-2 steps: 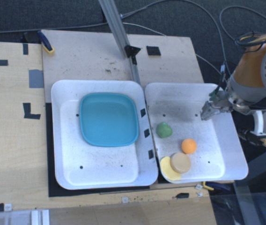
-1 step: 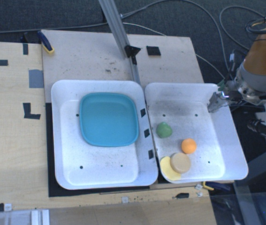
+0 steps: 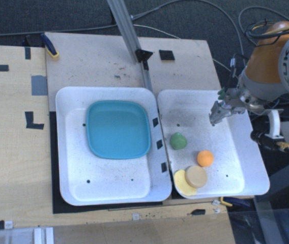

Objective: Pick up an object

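Two shallow white bins sit side by side on the worktop [image 3: 12,151]. The left bin [image 3: 73,187] carries a blue square plate [image 3: 118,129], lying flat with rounded corners. The right bin [image 3: 241,172] holds four small things: a green ball [image 3: 178,141] near its left wall, an orange ball [image 3: 205,158] to the right of it and nearer, a tan round block [image 3: 196,177] near the bin's near edge, and a yellow flat piece [image 3: 181,185] partly under the block. The block touches the yellow piece; the orange ball lies just beside the block. The balls and the block are round, so no long axis can be read.

The arm [image 3: 266,67] reaches in from the right, and the gripper [image 3: 214,117] hangs over the far right part of the right bin, pointing down and to the left. Whether the gripper is released or clenched cannot be told; nothing is seen in its grasp. The green ball lies to the left of and nearer than the gripper, apart from it; the orange ball lies nearer still, well apart.
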You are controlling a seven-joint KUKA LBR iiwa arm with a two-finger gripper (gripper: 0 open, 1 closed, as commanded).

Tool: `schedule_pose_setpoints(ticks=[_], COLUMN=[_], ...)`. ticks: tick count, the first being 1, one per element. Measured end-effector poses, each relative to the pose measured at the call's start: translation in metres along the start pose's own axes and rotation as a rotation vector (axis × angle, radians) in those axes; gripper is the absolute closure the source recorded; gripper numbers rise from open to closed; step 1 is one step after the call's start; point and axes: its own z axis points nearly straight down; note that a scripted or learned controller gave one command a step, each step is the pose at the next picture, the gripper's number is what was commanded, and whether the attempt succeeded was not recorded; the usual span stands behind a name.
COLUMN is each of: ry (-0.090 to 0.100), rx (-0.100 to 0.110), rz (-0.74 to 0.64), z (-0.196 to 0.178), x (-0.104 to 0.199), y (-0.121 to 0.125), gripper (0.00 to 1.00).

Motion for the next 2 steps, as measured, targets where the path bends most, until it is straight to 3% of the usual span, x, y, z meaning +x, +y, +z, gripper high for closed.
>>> schedule_pose_setpoints(ticks=[2], ry=[0.000], rx=[-0.001], rz=[0.000], z=[-0.018], x=[0.106], y=[-0.018], gripper=[1.00])
